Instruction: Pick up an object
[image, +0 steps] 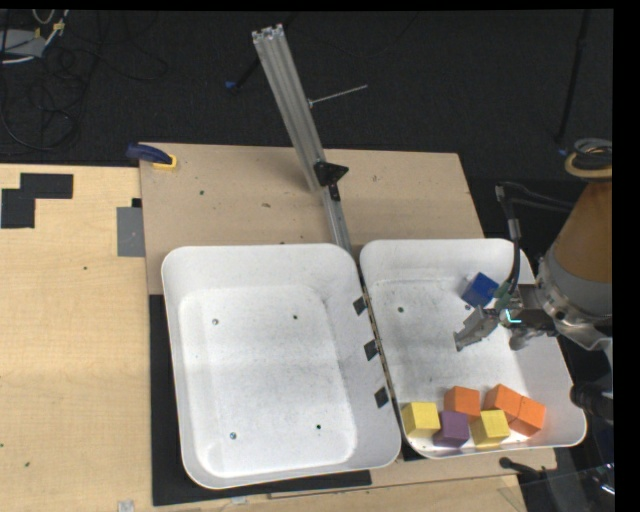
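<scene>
My gripper (495, 336) hangs over the right part of the right bin (420, 262), reaching in from the right. Its two grey fingers (469, 335) stand apart, open, with nothing between them. A blue block (481, 290) lies just beyond the left finger, close to it but not held. Along the bin's front edge sits a cluster of blocks: a yellow one (421, 416), an orange one (462, 401), a purple one (454, 428), a second yellow one (490, 426), and two more orange ones (508, 400) (530, 414).
The left bin (200, 270) sits beside the right one, joined by black clips (370, 348). A slanted aluminium rail (295, 110) rises behind the bins. The arm's orange band (590, 225) is at the right edge.
</scene>
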